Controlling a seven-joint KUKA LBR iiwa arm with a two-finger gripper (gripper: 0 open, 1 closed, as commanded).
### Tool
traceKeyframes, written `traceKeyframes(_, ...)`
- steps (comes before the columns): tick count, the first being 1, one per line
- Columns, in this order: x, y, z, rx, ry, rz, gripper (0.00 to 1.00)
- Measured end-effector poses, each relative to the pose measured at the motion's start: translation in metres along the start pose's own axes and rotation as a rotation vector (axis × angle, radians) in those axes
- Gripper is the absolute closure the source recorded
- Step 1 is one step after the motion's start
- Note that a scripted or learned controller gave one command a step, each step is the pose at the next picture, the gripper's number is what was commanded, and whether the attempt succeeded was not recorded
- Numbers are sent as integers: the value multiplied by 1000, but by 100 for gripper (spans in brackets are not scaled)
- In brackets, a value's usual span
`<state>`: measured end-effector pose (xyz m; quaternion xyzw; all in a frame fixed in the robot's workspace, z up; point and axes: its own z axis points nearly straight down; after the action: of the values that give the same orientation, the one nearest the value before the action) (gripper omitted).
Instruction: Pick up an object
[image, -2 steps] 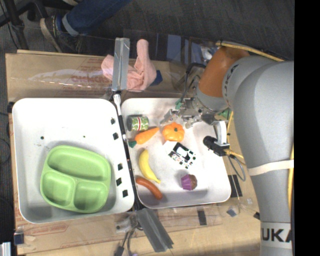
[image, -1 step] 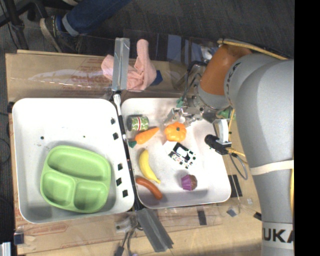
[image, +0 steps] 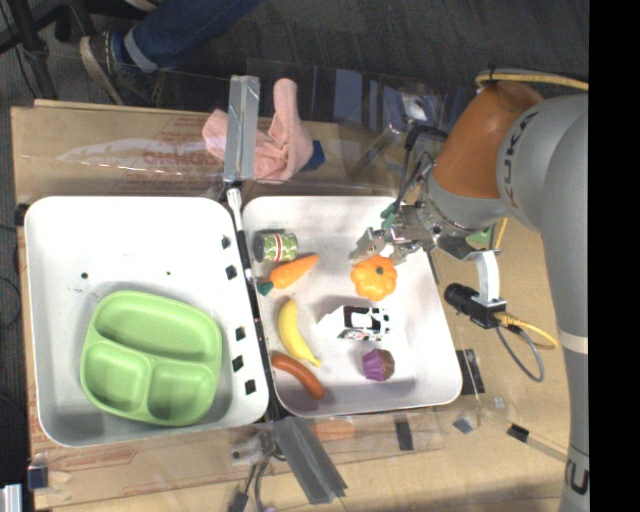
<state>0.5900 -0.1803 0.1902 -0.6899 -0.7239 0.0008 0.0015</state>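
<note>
The gripper (image: 385, 240), finger state unclear, hovers just above an orange pumpkin (image: 374, 278); next, descend and close.

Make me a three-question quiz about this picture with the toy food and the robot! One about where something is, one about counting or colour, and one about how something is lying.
1. Where is the green tray?
A. left bin
B. right bin
C. on the bench outside the bins

2. How many bananas are there?
A. one
B. two
C. three

3. How is the small can?
A. standing upright
B. lying on its side
C. stacked on the tray

Answers:
1. A: the tray sits in the left bin.
2. A: one yellow banana lies in the right bin.
3. B: its round end faces sideways, by the carrot.
</note>
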Motion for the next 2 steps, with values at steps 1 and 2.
traceKeyframes(1, 0, 0, 0, 0, 0, -1, 0)
traceKeyframes(2, 17, -2, 99, -1, -1, -136, 0)
